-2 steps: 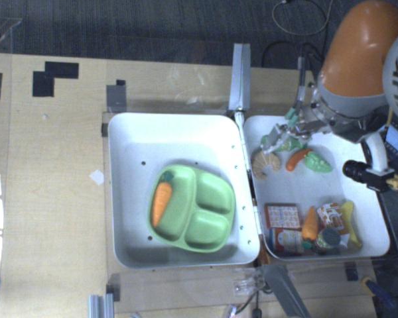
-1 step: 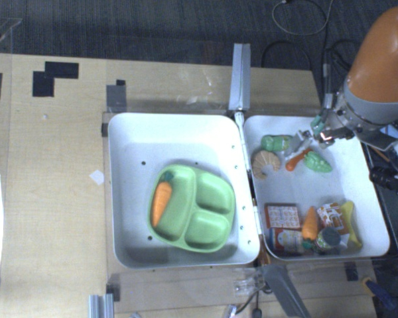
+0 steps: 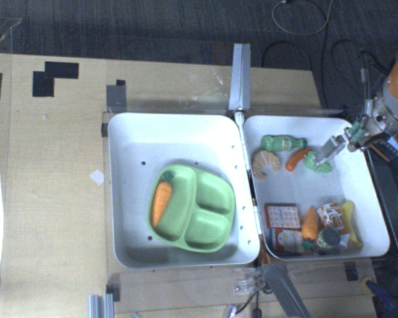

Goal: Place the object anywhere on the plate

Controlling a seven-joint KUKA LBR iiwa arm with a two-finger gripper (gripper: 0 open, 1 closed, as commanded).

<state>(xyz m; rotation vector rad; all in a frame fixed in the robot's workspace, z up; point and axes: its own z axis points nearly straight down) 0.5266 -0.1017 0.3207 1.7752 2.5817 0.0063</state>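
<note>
claw (image 3: pixel 326 152) in right bin (image 3: pixel 378 197); carrot (image 3: pixel 160 202) on plate (image 3: pixel 209 211), well apart

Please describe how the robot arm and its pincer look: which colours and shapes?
The arm enters from the right, with an orange band above a grey, rounded wrist. The pincer is slim, pale grey metal with a greenish tint near its base. Dark cables run beside the wrist.

The arm (image 3: pixel 397 91) reaches in from the right edge, its orange band high at the frame's side. The wrist slants down and leftward, ending in the gripper (image 3: pixel 326 152), low over the right bin.
</note>
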